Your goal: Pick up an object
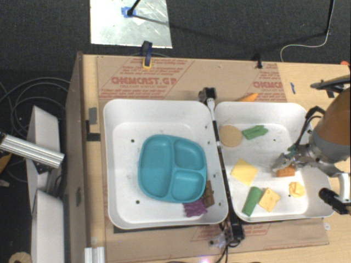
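Observation:
My gripper (285,162) reaches in from the right and hangs low over the right part of the right bin (299,113). Directly under its tip lies a small orange-brown piece (285,172); whether the two touch cannot be made out. Around it in this bin are a yellow wedge (244,172), a green stick (252,200) leaning against a yellow cheese slice (269,199), a small yellow-orange bit (296,189), a tan disc (231,136) and a green piece (254,131).
The left bin (118,147) holds a blue compartment plate (172,167), with a purple lump (193,208) and a brown bit (209,195) at its lower right. An orange carrot-like piece (248,97) lies on the bench behind the right bin. The arm (334,127) covers that bin's right rim.

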`<control>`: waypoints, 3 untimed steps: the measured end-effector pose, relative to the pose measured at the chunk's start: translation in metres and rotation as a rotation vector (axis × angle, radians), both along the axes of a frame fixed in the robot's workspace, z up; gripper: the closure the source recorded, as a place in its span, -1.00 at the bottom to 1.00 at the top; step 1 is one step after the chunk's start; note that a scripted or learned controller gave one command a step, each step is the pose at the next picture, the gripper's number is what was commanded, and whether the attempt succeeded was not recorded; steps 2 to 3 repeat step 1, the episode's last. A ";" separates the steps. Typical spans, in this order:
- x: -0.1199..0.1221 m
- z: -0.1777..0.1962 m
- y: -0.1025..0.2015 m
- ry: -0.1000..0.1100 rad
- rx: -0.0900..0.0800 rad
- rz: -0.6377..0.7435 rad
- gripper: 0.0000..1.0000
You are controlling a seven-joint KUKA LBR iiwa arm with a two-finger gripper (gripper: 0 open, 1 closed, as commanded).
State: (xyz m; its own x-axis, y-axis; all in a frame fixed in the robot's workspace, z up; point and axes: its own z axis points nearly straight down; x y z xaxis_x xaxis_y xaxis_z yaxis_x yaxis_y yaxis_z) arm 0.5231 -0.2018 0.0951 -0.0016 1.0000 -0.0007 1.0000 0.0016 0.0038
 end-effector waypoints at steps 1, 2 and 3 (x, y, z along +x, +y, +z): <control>-0.019 0.099 0.075 -0.003 0.002 0.009 1.00; -0.019 0.099 0.075 -0.003 0.002 0.009 1.00; -0.019 0.099 0.075 -0.003 0.002 0.009 1.00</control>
